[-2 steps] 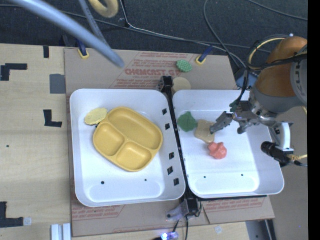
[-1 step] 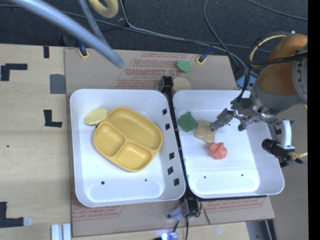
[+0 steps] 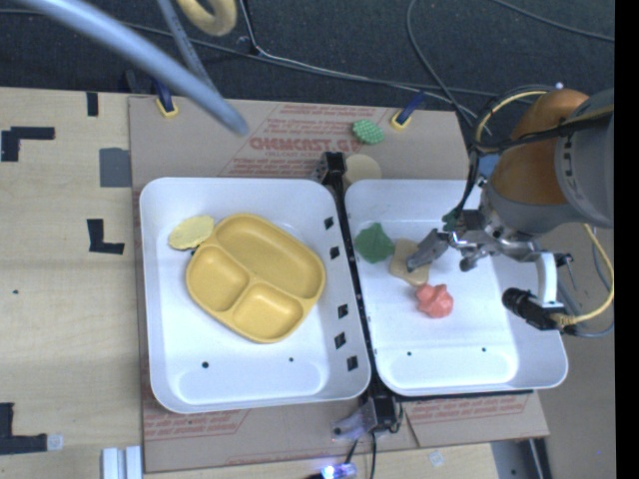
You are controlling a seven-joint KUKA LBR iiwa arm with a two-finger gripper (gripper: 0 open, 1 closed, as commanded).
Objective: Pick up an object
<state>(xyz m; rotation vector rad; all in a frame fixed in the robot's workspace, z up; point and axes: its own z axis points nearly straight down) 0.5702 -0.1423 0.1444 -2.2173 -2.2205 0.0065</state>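
**Gripper low over right bin, nothing seen in grasp**

Arm [image 3: 544, 168] reaches in from the right. Gripper [image 3: 427, 252] sits over the right bin [image 3: 499, 367], its tip just above a tan piece [image 3: 407, 267]. Cannot tell whether the fingers are apart or together. Green object [image 3: 373, 242] lies just left of the tan piece; red object [image 3: 434, 300] lies near, toward the bin's front. Left bin [image 3: 170, 367] holds a yellow divided tray [image 3: 256, 275] and a pale yellow piece [image 3: 191, 232] touching its corner. Small green item [image 3: 367, 131] rests on the bench [image 3: 60, 297] behind the bins.
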